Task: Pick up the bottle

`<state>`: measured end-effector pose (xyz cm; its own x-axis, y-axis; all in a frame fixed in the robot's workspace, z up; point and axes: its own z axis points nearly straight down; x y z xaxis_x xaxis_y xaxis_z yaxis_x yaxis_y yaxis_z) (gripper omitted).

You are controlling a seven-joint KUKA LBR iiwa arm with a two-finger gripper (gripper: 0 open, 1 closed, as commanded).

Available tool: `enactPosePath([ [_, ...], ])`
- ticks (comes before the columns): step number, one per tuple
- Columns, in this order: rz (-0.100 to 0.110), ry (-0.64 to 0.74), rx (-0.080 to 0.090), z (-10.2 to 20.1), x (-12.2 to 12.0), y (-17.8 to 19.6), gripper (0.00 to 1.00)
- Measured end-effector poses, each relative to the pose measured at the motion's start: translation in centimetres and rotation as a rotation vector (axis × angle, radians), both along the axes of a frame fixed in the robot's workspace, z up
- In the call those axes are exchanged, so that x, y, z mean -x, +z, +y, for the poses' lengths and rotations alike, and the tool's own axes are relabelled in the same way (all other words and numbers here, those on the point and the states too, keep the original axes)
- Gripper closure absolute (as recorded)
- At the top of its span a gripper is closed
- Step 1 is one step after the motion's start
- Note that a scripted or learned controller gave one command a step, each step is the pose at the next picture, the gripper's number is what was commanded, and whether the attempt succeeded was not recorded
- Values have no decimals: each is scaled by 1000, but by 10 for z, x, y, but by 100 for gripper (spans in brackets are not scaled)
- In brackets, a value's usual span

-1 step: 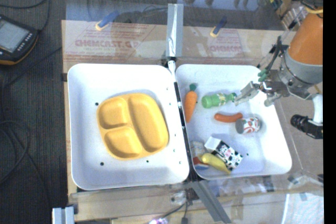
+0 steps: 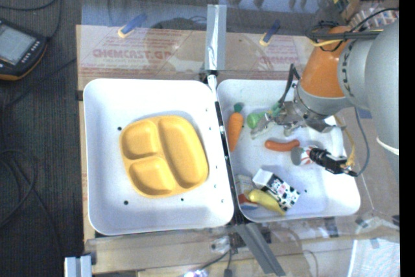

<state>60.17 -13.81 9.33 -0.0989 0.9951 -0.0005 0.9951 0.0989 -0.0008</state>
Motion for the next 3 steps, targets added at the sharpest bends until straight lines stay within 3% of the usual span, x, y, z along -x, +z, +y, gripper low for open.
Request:
enactPosePath([
  [1, 26, 1, 6, 31, -62, -3, 0],
  [2, 35, 297, -16, -10, -61, -5, 0],
  [3, 40, 577, 9, 7, -58, -3, 0],
])
